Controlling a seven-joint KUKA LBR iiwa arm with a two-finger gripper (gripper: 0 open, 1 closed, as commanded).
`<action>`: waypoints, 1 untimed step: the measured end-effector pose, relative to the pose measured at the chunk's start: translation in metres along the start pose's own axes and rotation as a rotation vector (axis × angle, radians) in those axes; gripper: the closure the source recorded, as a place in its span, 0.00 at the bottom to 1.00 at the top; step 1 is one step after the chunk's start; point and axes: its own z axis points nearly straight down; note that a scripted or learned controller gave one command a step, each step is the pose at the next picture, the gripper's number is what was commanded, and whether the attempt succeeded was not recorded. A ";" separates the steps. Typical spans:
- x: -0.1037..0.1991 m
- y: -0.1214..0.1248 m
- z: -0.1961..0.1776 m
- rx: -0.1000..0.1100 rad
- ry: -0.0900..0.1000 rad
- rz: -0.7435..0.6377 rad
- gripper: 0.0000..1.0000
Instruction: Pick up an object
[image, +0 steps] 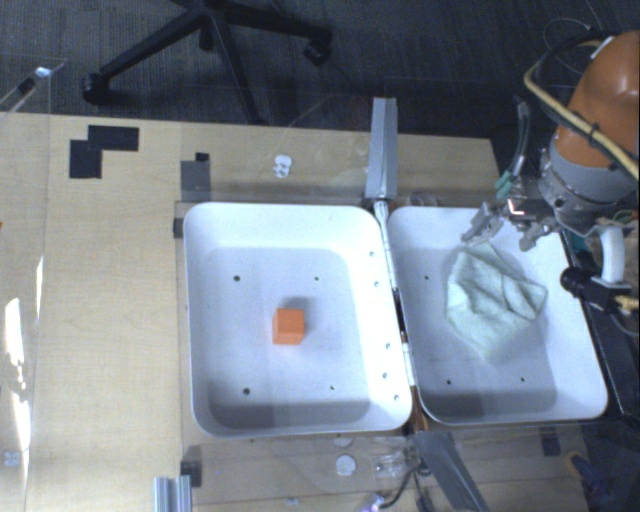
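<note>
Even overhead light, soft picture from my feed.
I see both white bins (285, 225) bright but not blown out, with grey shadow pooled along their near walls. Pale glare streaks the bench (20, 340) at left. Fine detail looks slightly blurred throughout.

I am seeing a small orange cube (289, 326) sitting flat near the middle of the left bin (205, 300). A pale grey-white cloth (490, 300) is lying crumpled in the right bin (580, 390), possibly bunched higher toward its upper left corner.
</note>
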 end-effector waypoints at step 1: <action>-0.017 0.018 0.158 0.001 0.000 -0.062 0.00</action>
